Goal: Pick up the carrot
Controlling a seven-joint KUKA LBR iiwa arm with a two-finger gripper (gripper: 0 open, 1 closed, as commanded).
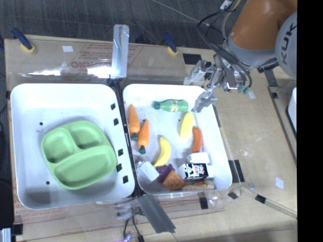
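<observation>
Currently gripper [204, 101] above right bin's [222, 150] back edge, grip state can't tell, near green bottle [170, 105], two carrots [133, 120] by left wall, untouched.

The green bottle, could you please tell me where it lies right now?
The green bottle lies on its side near the far wall of the right bin, just left of the pincer and above the yellow corn.
</observation>
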